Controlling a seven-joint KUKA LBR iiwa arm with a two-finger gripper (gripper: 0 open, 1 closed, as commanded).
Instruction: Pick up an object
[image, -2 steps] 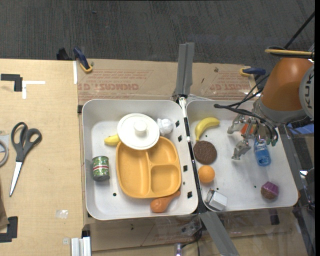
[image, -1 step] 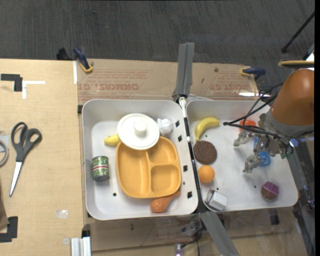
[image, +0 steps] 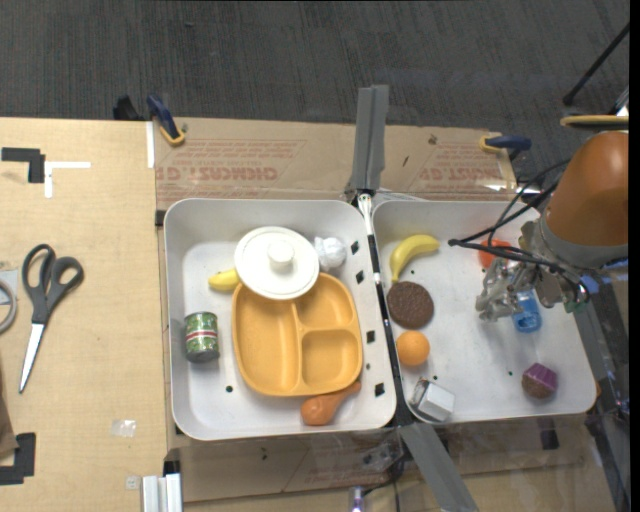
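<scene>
My gripper hangs low over the right part of the right bin, under the orange-banded wrist. A small blue object lies right against its lower right side; I cannot see whether it sits between the fingers. A bit of red peeks out just behind the gripper. Further left in the same bin lie a banana, a brown disc, an orange ball and a grey-white box. A purple object rests near the front right corner.
The left bin holds a yellow divided tray, a white lidded bowl, a green can, a small yellow piece, a white lump and an orange-brown item. Scissors lie on the bench at left.
</scene>
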